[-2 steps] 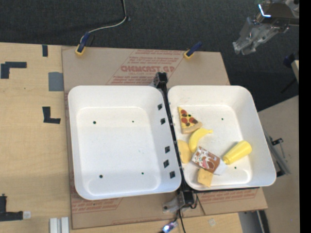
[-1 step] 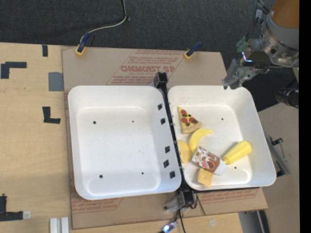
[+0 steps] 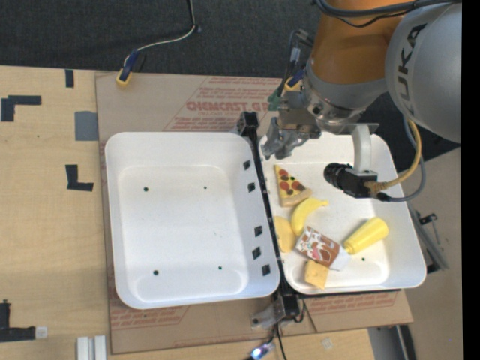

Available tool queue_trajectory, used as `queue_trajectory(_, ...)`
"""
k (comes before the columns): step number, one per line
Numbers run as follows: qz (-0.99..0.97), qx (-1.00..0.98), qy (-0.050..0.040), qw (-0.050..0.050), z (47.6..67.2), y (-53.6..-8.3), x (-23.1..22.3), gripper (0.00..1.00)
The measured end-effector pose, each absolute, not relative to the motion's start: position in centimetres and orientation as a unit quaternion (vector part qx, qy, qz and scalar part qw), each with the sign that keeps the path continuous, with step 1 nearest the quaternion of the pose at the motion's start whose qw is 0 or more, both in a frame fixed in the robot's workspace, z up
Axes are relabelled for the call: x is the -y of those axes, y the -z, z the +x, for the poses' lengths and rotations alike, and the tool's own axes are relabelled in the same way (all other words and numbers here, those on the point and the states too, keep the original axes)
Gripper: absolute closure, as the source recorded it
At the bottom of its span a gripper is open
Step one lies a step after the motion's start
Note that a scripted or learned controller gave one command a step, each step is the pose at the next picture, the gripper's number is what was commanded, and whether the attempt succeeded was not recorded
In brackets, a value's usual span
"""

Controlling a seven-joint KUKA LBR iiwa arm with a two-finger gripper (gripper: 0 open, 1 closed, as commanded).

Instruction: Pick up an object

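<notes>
1. Pizza slice (image 3: 289, 186): a toy wedge with red spots lying flat in the right bin (image 3: 390, 272), close to the bin's left wall and in its upper half. It is the object nearest the gripper.
2. Banana (image 3: 305, 213): a yellow toy lying just below the pizza slice, its upper end touching or almost touching the wedge.
3. Yellow piece (image 3: 283, 233): a small rounded item against the left wall of the right bin, beside the banana's lower end.
4. Small carton (image 3: 319, 247): a red-and-white printed box lying tilted near the bin's lower edge, just below the banana.
5. Cheese wedge (image 3: 316, 274): a pale yellow block at the bin's lower edge, touching the carton's lower side.
6. Yellow bottle (image 3: 366, 235): lying on its side toward the bin's lower right corner, apart from the carton.
7. Gripper (image 3: 274, 147): it hangs over the upper left corner of the right bin, above the pizza slice. Nothing is seen between its fingers; whether they stand apart or together cannot be told.
8. Arm (image 3: 360, 28): grey with an orange band, entering from the upper right.
9. Left bin (image 3: 120, 201): white and shallow, sharing a black-clipped divider with the right bin.
</notes>
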State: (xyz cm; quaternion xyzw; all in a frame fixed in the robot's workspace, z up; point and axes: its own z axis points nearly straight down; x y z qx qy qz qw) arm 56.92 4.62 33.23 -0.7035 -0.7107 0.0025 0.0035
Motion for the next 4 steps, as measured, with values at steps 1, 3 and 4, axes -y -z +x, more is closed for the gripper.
queue_trajectory(1, -0.704, 0.710, 0.0025, -0.001, 59.1, -38.5, -11.4, 1.00)
queue_trajectory(3, -0.704, 0.710, 0.0025, 0.000, 52.5, -50.8, -23.6, 1.00)
queue_trajectory(4, -0.706, 0.708, 0.0013, 0.000, 50.1, -53.7, -23.3, 1.00)
